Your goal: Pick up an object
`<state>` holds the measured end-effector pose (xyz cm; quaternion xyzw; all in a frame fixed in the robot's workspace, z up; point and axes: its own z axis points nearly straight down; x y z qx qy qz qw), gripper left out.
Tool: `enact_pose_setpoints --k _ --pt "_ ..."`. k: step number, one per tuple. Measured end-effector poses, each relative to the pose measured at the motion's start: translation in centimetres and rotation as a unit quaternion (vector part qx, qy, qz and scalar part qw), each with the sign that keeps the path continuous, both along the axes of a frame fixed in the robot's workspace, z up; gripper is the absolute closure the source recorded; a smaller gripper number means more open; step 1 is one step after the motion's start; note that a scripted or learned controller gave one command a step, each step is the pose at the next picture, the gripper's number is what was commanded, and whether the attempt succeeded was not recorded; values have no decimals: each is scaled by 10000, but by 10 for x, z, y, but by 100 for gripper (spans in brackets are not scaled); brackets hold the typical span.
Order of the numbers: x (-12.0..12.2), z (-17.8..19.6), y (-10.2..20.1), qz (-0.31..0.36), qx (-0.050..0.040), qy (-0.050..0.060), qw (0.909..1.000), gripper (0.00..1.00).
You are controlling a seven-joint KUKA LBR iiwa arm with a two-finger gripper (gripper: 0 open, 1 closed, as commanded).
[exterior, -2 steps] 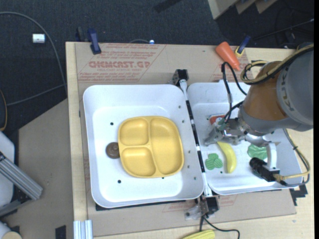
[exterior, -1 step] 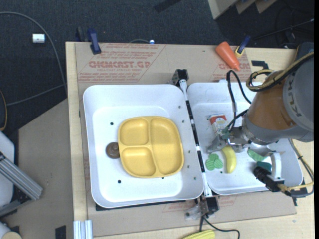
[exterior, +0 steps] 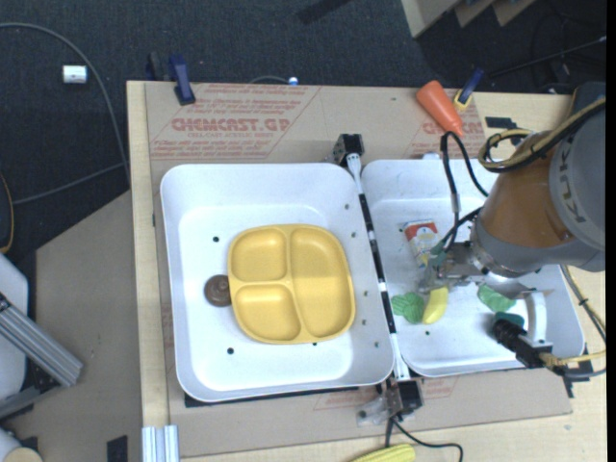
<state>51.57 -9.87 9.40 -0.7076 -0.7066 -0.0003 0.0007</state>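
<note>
**Jaws lowered among small items in the right bin**

The jaws are seen low in the right bin, at the end of the grey arm with its orange band. Whether they are apart or together cannot be told, since the wrist covers them. Just below the jaws a smooth yellow piece is set against a green leaf-like piece. Just above them lies a small red-and-white item, too blurred to be named. To their right another green piece is partly hidden by the arm. Well to their left, in the left bin, a glossy yellow plate with three compartments is placed, and a round brown object touches its left edge. Both bins are carried on a cardboard-covered tabletop over dark carpet.
</note>
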Motion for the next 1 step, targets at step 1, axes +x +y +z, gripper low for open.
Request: enact_pose_setpoints --k 1 --pt "60 92 58 16 -1 -15 10000 100"
